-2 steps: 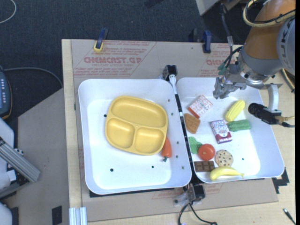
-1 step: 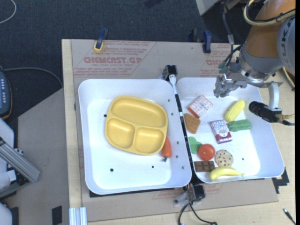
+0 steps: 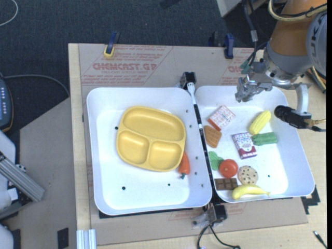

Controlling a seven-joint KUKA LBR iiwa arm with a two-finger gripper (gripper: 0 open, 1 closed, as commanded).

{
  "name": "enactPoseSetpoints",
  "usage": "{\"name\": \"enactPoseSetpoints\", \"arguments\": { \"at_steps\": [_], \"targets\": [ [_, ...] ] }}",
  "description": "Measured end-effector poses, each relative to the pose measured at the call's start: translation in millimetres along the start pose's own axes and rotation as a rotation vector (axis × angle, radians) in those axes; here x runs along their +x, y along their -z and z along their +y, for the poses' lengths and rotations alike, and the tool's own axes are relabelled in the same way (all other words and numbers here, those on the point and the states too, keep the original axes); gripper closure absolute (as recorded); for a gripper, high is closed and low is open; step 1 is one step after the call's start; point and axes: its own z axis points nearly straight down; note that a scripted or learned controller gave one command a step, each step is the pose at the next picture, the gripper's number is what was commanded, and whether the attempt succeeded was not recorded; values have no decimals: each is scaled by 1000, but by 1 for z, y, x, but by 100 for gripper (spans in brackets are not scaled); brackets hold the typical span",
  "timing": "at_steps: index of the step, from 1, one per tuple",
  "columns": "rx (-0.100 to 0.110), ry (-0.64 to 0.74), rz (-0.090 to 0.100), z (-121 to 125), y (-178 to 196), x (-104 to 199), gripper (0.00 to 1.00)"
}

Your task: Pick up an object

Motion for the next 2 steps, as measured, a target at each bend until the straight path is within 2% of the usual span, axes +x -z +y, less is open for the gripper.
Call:
{"name": "enactPoseSetpoints", "arguments": {
  "at_steps": [1, 2],
  "targets": [
    [7, -3, 2, -14, -2, 3, 100],
    [5, -3, 1, -7, -13, -12, 100]
  ]
}}
